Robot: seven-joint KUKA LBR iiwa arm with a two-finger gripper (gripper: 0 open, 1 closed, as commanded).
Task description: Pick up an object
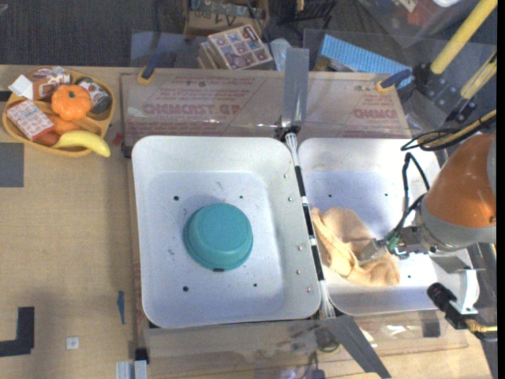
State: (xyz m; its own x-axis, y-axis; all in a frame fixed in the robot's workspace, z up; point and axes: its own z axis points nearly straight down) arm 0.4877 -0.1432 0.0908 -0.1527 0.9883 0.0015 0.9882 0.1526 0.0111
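Camera view: the fixed overhead look took in both white bins and the bench around them.
Left bin (158,172): it held a teal bowl (219,236), turned upside down and sitting near the middle of the floor, apart from every wall.
Right bin (355,164): it held a crumpled pale yellow cloth (343,243), lying against the left wall in the lower half of the bin.
Arm (465,192): grey with an orange band, it reached in from the right and sloped down over the right bin.
Gripper (372,249): it sat low at the right side of the cloth, its tip touching or pressed into the folds.
Gripper state: whether it was parted or closed could not be told, since the tip was small and blurred against the fabric.
Cloth hold: nothing showed the cloth lifted; it lay on the bin floor.
Bench, upper left: a yellow dish (55,113) carried toy food, among it an orange pumpkin (71,101) and a banana (83,140) at its lower rim.
Behind the bins: a cardboard panel (205,105) stood along the far edge.
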